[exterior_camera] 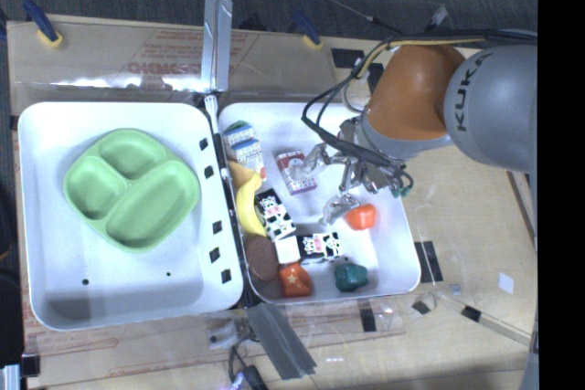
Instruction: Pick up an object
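My gripper (327,184) hangs over the middle of the right bin (395,244) with its fingers spread open and nothing between them. One fingertip (316,158) is beside a clear packet with a red print (294,171); the other fingertip (336,207) is just left of a small orange object (363,216). A yellow banana (245,196) lies along the bin's left wall. Two cow-patterned blocks (274,213) (320,244) lie below the gripper. A blue-and-white packet (243,142) lies at the bin's far left.
Along the right bin's near edge sit a brown round piece (263,258), a red-orange item (294,280) and a dark green item (349,276). The left bin (55,288) holds a green divided plate (132,187). The arm's orange band (411,91) overhangs the right bin's far right corner.
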